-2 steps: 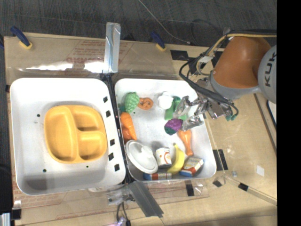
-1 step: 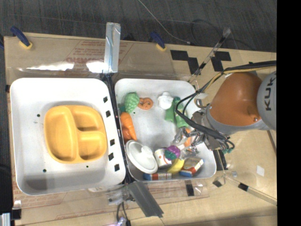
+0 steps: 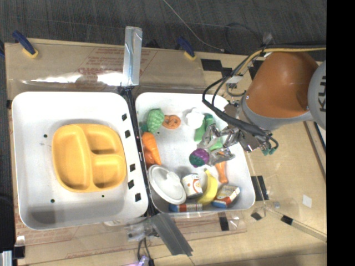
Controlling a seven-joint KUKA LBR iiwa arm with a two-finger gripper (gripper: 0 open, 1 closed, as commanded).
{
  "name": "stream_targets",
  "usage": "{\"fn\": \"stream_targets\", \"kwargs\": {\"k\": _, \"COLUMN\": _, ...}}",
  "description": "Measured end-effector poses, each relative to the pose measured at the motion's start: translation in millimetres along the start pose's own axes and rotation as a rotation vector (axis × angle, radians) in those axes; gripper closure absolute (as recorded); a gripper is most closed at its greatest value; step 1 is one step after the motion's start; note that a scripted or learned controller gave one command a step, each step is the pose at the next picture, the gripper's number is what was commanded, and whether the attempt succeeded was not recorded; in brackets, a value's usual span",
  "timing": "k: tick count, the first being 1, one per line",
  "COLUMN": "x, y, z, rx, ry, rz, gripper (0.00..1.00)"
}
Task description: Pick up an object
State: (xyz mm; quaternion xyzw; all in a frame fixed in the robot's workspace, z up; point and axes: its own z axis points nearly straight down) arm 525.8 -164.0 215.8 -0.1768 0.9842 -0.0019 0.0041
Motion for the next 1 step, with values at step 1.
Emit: {"fn": "stream_targets", "kwargs": {"k": 1, "x": 37.8, "y": -38.0, "z": 91.3, "rx": 0.002, "ry": 0.004, "rz": -0.084, "gripper": 1.0}}
